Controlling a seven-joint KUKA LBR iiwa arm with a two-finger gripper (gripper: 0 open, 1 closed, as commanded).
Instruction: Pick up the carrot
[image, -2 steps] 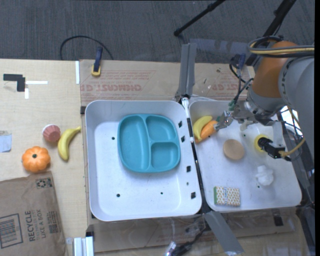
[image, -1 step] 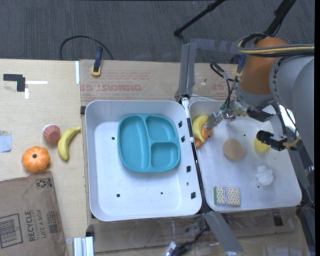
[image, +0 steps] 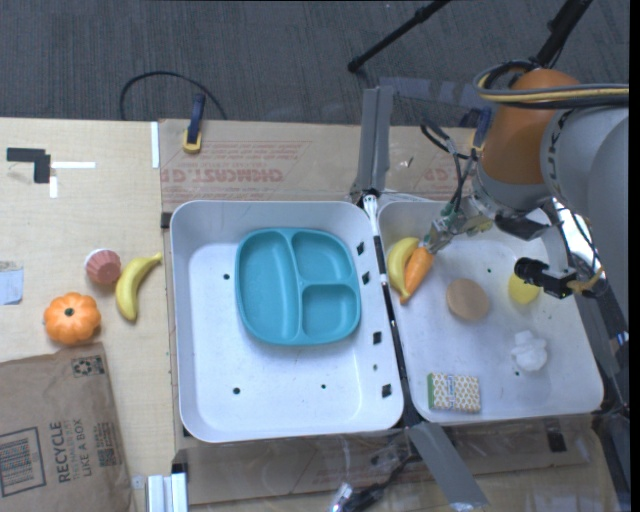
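Carrot (image: 417, 269) just below fingers (image: 441, 233).

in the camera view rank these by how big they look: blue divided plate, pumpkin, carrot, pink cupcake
1. blue divided plate, by far the largest.
2. pumpkin.
3. carrot and pink cupcake look close in area; the carrot is longer but thinner, so I won't rank them.

two bananas (image: 136, 286) (image: 398, 262), one carrot (image: 417, 270)
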